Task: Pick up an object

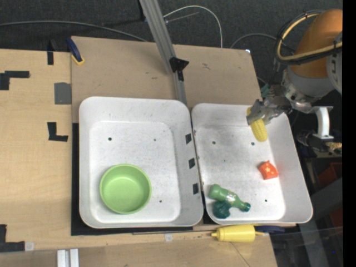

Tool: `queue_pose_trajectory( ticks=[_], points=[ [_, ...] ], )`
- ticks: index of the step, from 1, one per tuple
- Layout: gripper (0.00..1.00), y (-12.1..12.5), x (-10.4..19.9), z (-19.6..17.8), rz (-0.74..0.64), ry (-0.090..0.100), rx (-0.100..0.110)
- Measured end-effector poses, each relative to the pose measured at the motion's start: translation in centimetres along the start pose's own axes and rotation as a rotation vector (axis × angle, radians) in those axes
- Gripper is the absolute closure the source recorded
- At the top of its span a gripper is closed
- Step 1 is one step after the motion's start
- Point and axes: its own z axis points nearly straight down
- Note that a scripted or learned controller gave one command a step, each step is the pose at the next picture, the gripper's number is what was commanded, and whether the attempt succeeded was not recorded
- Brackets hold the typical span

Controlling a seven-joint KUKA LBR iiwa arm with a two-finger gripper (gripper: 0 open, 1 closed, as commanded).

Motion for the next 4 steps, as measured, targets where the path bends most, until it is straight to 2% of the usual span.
queue_pose_trajectory(
  ticks=[2, 3, 4],
  points=[
    [1.0, -0.1, 11.5, 1.7, -0.002, 0.001, 0.0],
    [1.0, -0.7, 16.6, 0.4, -0.002, 0.001, -0.002],
    [1.0, -1.5, 21.5, 1.1, -0.001, 0.0, 0.0]
  ],
)
